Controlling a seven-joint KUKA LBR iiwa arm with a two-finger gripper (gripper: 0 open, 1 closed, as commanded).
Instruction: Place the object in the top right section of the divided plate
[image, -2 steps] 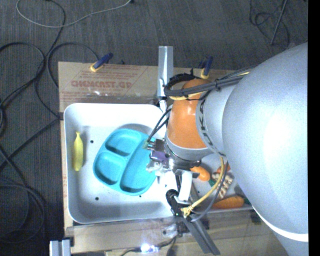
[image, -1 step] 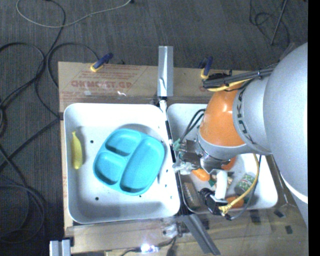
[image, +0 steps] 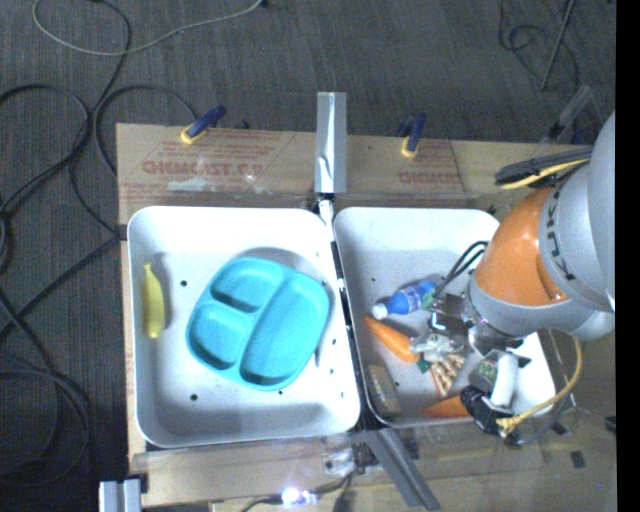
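The blue divided plate (image: 262, 320) lies tilted in the left bin (image: 150, 400), with nothing in its sections. My gripper (image: 446, 358) hangs low over the right bin (image: 400, 235), under the grey wrist and orange band. It is just right of an orange carrot (image: 392, 341) and over a small pale, tan cluster (image: 447, 372). A white bottle with a blue label (image: 408, 299) lies just up-left of the gripper. The wrist hides what is directly beneath it.
A yellow banana (image: 153, 300) lies along the left bin's left wall. In the right bin, a brown block (image: 382, 389) and another orange piece (image: 445, 407) sit near the front wall. A yellow cable (image: 560, 385) loops beside the arm.
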